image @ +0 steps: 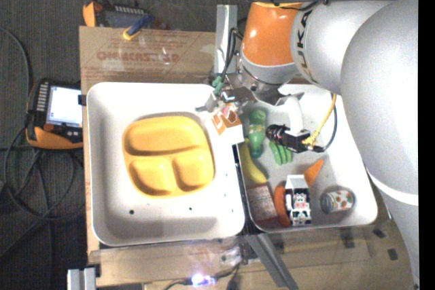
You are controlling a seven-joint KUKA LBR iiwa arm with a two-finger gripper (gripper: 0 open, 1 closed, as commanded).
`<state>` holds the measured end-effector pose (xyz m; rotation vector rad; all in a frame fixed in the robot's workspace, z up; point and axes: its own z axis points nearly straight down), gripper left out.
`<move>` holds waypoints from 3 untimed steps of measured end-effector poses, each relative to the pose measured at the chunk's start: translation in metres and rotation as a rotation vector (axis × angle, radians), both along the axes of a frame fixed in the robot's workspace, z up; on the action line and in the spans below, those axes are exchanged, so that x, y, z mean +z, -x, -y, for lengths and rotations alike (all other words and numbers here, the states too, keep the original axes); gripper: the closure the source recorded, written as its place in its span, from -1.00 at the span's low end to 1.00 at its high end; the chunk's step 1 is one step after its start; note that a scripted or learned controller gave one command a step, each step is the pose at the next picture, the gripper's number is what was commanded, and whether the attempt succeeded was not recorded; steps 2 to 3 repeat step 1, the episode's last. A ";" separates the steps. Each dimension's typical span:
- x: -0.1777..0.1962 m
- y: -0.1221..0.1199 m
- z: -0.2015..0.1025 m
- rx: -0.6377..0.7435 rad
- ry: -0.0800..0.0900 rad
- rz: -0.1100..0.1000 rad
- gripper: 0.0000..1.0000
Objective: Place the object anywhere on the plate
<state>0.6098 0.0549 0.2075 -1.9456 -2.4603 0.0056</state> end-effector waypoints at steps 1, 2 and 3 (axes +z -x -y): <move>0.000 0.000 0.000 0.000 -0.001 0.001 -1.00; 0.000 0.000 0.000 0.000 -0.001 0.001 -1.00; 0.000 0.000 0.000 0.000 -0.001 0.001 -1.00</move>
